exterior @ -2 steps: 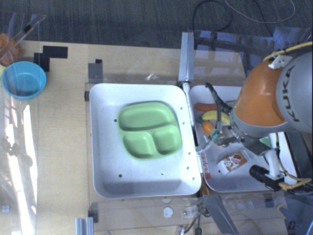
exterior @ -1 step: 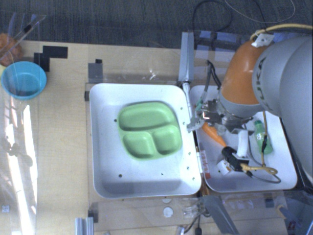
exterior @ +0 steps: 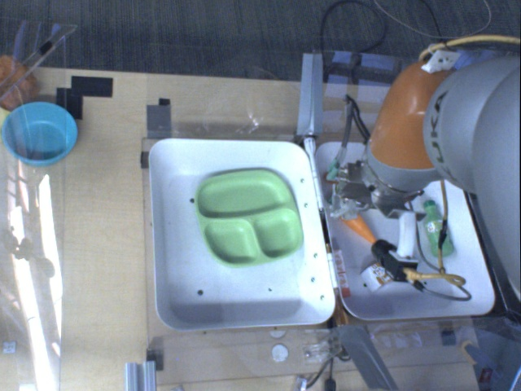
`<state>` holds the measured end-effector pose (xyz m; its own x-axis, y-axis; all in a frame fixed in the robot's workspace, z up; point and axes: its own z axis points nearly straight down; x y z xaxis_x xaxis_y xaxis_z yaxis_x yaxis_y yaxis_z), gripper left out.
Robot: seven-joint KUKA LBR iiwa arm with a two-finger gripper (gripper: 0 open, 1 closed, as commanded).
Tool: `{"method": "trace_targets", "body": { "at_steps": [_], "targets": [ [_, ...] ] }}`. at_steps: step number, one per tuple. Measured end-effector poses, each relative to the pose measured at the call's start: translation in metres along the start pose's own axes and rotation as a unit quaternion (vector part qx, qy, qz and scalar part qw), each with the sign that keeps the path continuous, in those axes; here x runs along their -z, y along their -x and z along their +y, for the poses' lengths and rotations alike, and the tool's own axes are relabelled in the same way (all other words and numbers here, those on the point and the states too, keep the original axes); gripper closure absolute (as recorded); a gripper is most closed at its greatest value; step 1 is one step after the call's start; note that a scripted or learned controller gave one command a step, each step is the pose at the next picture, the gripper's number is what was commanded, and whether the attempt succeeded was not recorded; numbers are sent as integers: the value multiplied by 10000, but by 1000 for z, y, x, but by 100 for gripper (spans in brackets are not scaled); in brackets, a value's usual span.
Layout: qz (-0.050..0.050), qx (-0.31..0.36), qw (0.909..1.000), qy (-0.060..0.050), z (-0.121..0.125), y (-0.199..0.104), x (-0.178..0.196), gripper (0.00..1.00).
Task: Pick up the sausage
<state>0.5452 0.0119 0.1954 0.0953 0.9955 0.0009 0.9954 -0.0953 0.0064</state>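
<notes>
The gripper [exterior: 352, 195] hangs low over the upper left part of the right bin [exterior: 476, 296]. It is close to the wall this bin shares with the left bin [exterior: 179, 287], and little room is left on that side. Whether it is open or closed cannot be told, nor whether it has hold of anything. The grey arm [exterior: 480, 120] with its orange band [exterior: 407, 116] covers the right bin's upper right part and reaches past its right rim. This bin's bare white floor lies along its lower edge and in its lower right corner. Where the sausage lies cannot be told; the wrist covers the upper middle of the right bin.

Just below the gripper an orange tapered stick [exterior: 359, 228] lies aslant, its thin end toward the shared wall. To its right, near the arm, lies a green bottle-shaped thing [exterior: 431, 218].

In the left bin a green three-part plate [exterior: 248, 214] sits in the middle, with white floor all round it, widest toward the lower edge. A metal post [exterior: 309, 96] rises at the upper end of the line between the bins. At the upper left of the frame, well apart from both bins, stand a blue bowl [exterior: 41, 133] and a black L-shaped block [exterior: 81, 92].
</notes>
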Motion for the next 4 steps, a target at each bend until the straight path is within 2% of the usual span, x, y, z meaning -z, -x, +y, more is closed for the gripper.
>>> {"method": "trace_targets", "body": {
  "at_steps": [1,2,3,4],
  "targets": [
    [4,884,9961,-25,-61,-48,-11,100],
    [1,1586,9873,-3,23,-11,46,100],
    [3,1605,9870,5,64,-73,127,100],
    [1,1605,9870,2,64,-73,127,0]
  ]
}}
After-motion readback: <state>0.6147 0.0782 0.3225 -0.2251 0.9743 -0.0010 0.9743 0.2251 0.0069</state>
